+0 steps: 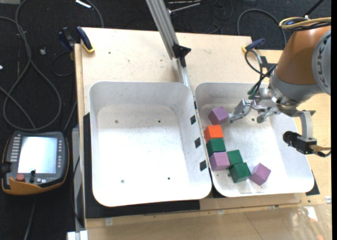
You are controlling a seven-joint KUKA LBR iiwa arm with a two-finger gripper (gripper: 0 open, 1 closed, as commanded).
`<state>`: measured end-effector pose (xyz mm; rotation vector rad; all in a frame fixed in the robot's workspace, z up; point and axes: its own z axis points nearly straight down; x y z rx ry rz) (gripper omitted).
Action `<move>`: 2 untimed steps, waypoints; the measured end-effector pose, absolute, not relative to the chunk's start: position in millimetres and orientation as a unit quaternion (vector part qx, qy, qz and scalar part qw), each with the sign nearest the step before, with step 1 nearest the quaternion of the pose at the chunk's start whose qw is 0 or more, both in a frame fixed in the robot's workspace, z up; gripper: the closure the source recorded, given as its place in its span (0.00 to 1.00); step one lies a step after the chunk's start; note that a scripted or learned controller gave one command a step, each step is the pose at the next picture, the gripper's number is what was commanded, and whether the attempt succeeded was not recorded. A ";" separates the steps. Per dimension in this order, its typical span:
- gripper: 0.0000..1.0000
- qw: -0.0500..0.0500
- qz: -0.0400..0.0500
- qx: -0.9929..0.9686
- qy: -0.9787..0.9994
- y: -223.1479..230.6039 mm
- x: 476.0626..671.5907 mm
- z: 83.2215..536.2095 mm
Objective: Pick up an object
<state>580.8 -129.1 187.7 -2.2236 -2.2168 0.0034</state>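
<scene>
Nearest the front edge of the right bin (295,183) lie a purple block (260,173) and a dark green block (240,172), just beside each other. Behind them sit another green block (234,157) and a purple block (219,160), touching. Along the bin's left wall a green block (215,146) and an orange block (213,132) line up, with one more purple block (218,115) farther back — tilted, by itself. The gripper (243,110) hovers over the back of this bin, just right of that far purple block; nothing sits between its fingers, and whether they are spread or pressed together I cannot tell. The left bin (100,144) sits alongside — both rest on the wooden bench (131,49).
</scene>
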 end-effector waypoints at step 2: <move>0.00 0.000 0.001 -0.709 -0.706 -120.6 596.3 92.0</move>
